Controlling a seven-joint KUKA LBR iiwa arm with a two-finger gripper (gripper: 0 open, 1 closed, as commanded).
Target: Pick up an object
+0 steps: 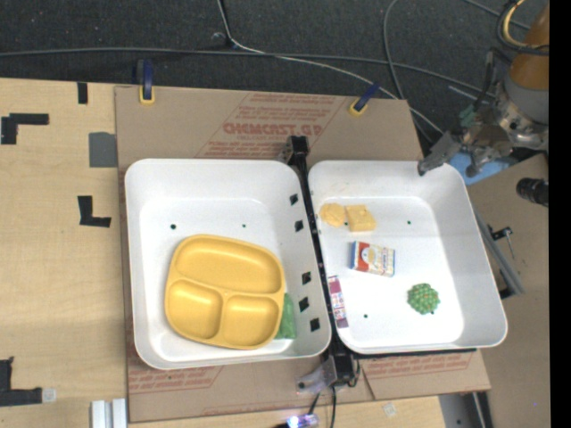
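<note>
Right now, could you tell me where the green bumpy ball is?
The green bumpy ball lies in the right bin, toward its near right corner, right of the small red-and-white packet.

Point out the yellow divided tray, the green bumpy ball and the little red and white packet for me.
yellow divided tray (225, 290), camera view, on its centre ridge.
green bumpy ball (424, 299), camera view, on its middle.
red and white packet (371, 259), camera view, on its face.

red block lettering is printed on the flat brown cardboard sheet (268, 123) under the bins but sits too blurred to spell out, and the small red, white and blue printed packet (371, 259) carries print far too tiny to read.
</note>
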